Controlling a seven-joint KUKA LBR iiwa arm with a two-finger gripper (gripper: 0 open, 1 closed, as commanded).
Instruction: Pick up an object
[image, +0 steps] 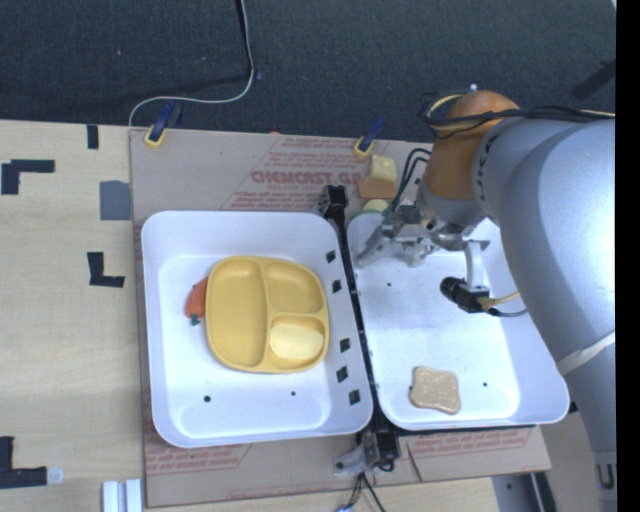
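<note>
From my seat, the yellow tray (266, 312) hides most of an orange item (197, 298); the arm (560, 220) runs off the right edge, hiding the right bin's (500, 400) far corner

Dark carpet (120, 50) behind pale wooden bench (60, 340); white cable (235, 70) trailing across floor

Yellow plate (262, 300) in left bin (165, 300)

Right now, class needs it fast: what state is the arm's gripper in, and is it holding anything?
Gripper: at the far end of the right bin; open or closed cannot be told, and nothing is seen held in it.
</note>
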